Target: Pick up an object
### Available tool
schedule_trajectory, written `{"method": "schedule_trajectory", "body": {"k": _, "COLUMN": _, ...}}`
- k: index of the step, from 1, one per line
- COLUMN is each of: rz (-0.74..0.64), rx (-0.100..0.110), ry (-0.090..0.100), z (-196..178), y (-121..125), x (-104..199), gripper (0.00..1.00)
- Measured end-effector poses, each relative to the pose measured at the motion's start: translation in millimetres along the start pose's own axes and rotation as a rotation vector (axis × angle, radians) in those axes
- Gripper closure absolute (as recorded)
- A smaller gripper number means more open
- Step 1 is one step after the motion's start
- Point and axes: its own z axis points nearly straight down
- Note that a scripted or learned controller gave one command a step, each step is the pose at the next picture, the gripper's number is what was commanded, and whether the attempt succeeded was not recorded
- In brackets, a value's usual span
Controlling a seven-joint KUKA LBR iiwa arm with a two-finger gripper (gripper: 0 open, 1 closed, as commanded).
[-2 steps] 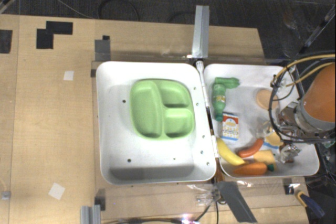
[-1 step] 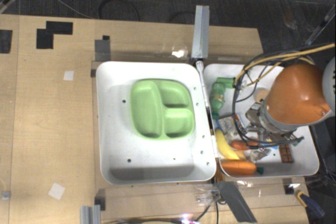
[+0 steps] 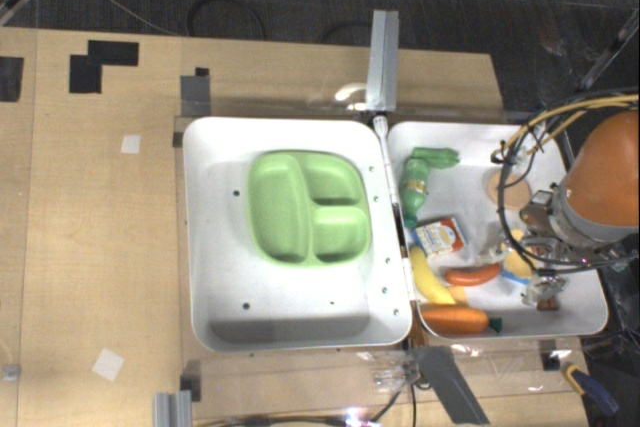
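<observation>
The right bin (image 3: 470, 140) holds several toy foods. A green bottle (image 3: 422, 177) lies at its left wall, with a small white and red carton (image 3: 440, 237) just below it. A yellow banana (image 3: 428, 281), a red sausage (image 3: 472, 275) and an orange carrot (image 3: 456, 319) lie near the front edge. My gripper (image 3: 530, 260) hangs low over the bin's right half, under the orange-banded wrist (image 3: 605, 177). It is beside a small yellow piece (image 3: 517, 264) and just right of the sausage. Cables and the wrist hide much of the gripper.
The left bin (image 3: 215, 215) holds a green divided plate (image 3: 305, 207) in its middle. A metal post (image 3: 383, 60) stands behind the seam between the bins. A pale round object (image 3: 510, 187) sits near the arm's cables.
</observation>
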Motion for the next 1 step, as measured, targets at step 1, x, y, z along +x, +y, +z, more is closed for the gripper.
{"method": "schedule_trajectory", "body": {"k": 1, "rz": 0.088, "rx": 0.008, "ry": -0.006, "z": 18.8, "y": 35.4, "x": -23.2, "gripper": 0.0}}
